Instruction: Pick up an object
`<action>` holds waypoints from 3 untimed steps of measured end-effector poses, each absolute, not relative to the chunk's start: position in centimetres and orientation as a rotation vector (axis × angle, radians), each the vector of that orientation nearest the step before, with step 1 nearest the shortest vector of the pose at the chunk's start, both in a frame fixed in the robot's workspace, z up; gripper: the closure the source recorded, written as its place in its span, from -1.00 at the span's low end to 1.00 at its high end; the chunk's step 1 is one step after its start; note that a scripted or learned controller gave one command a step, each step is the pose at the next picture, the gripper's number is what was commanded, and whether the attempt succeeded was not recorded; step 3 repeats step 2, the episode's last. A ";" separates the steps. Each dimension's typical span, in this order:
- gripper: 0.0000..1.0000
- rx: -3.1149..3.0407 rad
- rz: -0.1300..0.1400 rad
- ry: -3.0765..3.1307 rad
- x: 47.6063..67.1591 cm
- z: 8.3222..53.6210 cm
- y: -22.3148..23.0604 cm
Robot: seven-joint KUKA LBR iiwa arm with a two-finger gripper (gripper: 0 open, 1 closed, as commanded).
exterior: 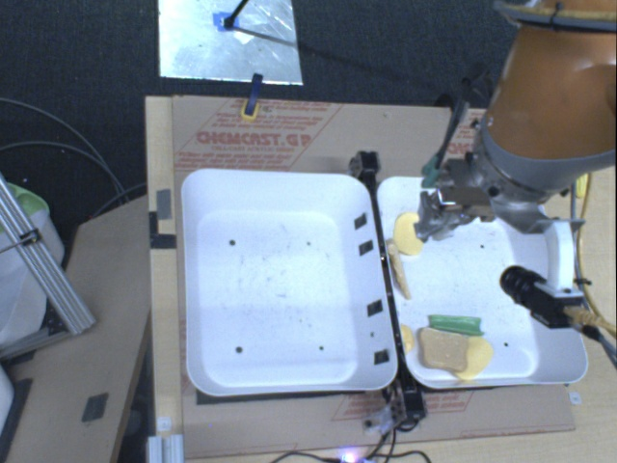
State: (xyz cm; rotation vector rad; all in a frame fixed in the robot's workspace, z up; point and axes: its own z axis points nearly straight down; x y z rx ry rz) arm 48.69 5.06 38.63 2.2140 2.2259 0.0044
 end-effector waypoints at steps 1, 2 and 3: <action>1.00 2.225 -0.001 2.214 52.4 33.9 -3.8; 1.00 2.216 0.002 2.226 48.6 30.5 -0.5; 1.00 2.216 0.002 2.226 48.6 30.5 -0.5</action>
